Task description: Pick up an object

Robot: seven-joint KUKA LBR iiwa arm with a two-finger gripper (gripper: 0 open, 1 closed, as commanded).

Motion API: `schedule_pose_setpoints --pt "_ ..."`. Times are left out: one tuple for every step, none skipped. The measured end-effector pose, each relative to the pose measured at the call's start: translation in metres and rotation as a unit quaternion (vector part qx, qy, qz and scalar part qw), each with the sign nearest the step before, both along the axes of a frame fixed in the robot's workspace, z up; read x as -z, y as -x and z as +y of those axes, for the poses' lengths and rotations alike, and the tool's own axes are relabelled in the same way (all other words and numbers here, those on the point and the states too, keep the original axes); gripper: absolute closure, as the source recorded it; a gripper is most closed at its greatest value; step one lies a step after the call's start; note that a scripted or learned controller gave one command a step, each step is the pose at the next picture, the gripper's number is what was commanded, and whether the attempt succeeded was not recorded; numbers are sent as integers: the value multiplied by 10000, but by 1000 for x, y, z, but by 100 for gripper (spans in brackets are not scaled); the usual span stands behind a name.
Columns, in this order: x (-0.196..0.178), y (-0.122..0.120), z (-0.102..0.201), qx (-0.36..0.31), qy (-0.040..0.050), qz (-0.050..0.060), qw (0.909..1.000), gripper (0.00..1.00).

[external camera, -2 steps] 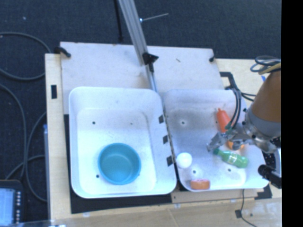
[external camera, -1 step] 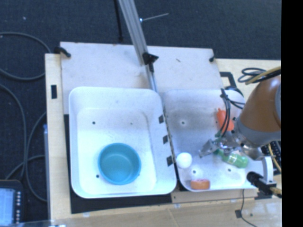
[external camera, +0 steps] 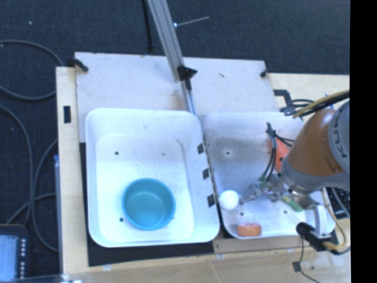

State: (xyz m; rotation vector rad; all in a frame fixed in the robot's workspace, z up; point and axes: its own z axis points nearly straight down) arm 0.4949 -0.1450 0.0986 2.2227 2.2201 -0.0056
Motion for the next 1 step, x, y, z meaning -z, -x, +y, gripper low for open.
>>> schedule_pose_setpoints --pt "-15 -3 1 43 -19 -52 10000 100"
